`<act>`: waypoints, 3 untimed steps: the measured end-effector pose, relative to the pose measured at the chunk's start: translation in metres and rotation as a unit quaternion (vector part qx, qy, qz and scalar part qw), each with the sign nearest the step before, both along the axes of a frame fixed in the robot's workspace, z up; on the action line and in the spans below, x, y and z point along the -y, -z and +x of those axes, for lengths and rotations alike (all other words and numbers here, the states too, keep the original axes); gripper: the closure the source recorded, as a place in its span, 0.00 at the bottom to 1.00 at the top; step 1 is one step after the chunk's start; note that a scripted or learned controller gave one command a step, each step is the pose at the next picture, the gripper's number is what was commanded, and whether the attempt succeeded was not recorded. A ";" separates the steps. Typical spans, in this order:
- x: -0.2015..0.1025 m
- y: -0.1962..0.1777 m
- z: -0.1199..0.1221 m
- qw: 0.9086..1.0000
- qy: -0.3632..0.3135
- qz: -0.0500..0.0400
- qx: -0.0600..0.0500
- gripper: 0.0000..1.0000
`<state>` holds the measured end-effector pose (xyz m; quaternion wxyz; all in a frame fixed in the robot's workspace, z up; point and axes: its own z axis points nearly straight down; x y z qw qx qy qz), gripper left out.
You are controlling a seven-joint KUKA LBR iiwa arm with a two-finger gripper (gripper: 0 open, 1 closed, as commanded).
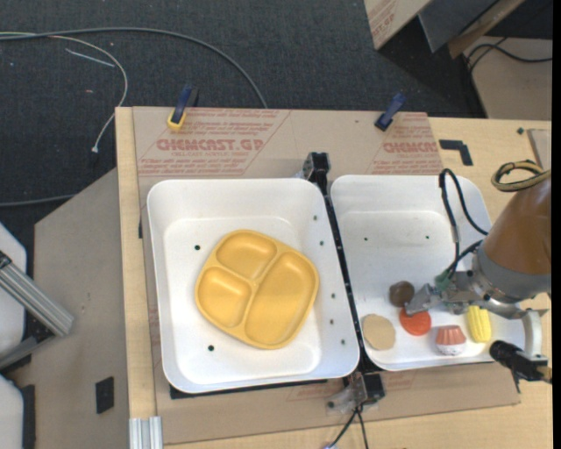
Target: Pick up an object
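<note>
Arm enters from the right edge of the camera view, orange band uppermost, grey wrist below it. Wrist angled down and leftward. Gripper point(419, 302) at the wrist's lower left end, low in the frame; finger state not resolvable from this angle.

We record a dark grey carpeted floor point(263, 53) crossed by thin pale cables point(105, 61). A tan cardboard-covered bench top point(289, 140) carries red printed lettering, held by two blue clamps point(181, 105) at its far edge. Brown cardboard boxes point(394, 17) stand top right.
</note>
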<state>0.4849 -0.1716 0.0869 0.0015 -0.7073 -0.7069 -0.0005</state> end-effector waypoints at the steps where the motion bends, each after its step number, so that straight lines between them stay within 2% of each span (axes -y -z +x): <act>1: -0.001 -0.012 0.002 1.000 0.000 0.000 0.003 1.00; 2: 0.008 -0.059 0.004 1.000 0.000 -0.002 0.002 1.00; 3: 0.000 -0.106 0.004 1.000 -0.001 -0.002 0.003 1.00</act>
